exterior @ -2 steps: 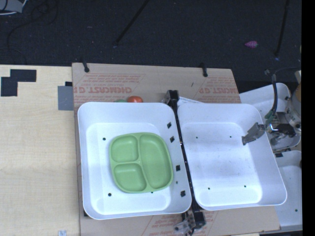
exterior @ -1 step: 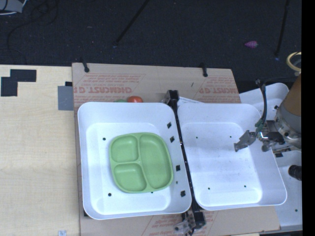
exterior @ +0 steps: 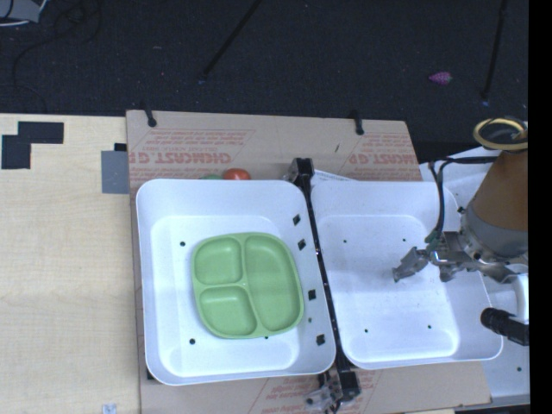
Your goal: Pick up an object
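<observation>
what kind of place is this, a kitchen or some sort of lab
Most likely a robotics lab bench, not a kitchen. Two shallow white bins, the left bin and the right bin, sit on cardboard; a robot arm reaches over the right one, and a lone green divided plate lies in the left.

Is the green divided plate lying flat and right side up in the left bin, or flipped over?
Right side up. The green divided plate lies flat on the left bin's floor, its three compartments facing upward.
</observation>
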